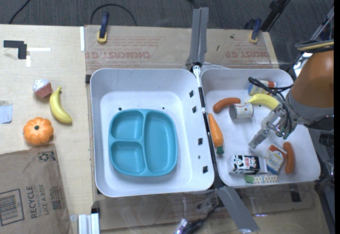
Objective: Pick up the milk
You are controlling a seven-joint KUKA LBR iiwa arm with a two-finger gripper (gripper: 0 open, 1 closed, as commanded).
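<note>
**Milk carton lies in the right bin, gripper just above it**

A blue divided plate sits in the left bin. In the right bin, a carrot lies along the left wall. The cow-patterned milk carton rests on its side near the front edge. The gripper hovers just up-right of it, fingers spread, grasping nothing.

The white bins look like smooth, matt plastic. The blue divided tray has a slight gloss. The bench top is matt brown cardboard. The milk carton looks like printed paperboard.
</note>
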